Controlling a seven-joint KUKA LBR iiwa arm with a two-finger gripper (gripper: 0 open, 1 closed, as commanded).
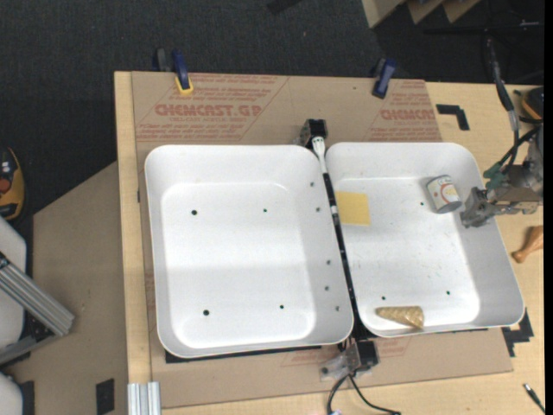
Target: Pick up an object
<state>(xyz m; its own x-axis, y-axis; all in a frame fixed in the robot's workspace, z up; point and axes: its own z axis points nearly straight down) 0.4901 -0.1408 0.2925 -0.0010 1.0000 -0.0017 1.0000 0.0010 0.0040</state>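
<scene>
The claw (pixel 477 207) sits at the right rim of the right bin (pixel 484 266), just beside a small round grey-and-white object (pixel 443 193) lying in the bin's far right part. Whether its grip is open or closed I cannot tell; it appears to have hold of nothing. A yellow square (pixel 353 207) lies near the bin's left wall and a tan wedge (pixel 401 316) by its near edge. Nothing is lifted yet, so the whole pick remains
</scene>
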